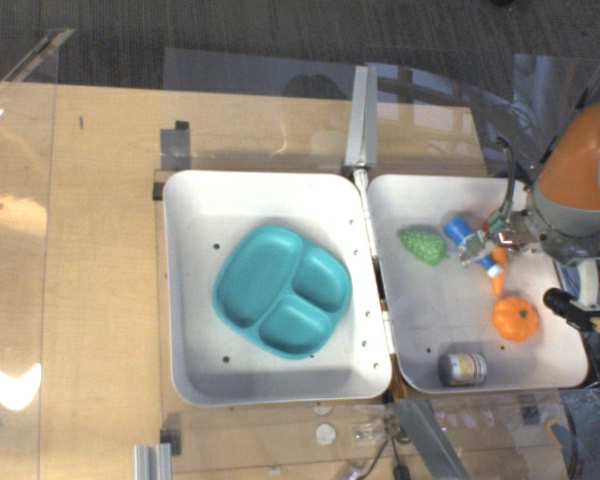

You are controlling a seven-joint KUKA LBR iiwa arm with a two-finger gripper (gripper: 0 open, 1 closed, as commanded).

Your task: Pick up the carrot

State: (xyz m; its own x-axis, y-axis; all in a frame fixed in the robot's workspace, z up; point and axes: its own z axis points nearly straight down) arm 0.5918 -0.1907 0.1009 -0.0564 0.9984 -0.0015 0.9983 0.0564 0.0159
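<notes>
The carrot [497,276] is a small orange piece lying in the right bin [420,338], toward its right side. Its upper end is hidden beneath my gripper [488,242], which hangs directly over it and reaches in from the right edge. A blue object [457,231] touches the gripper's left side. I cannot see anything lifted off the bin floor.
In the right bin, a green bumpy item [422,245] lies to the left of the gripper, a round orange fruit [516,320] just below the carrot, and a metal can [464,368] near the front wall. A teal divided plate [283,290] lies in the left bin [195,348].
</notes>
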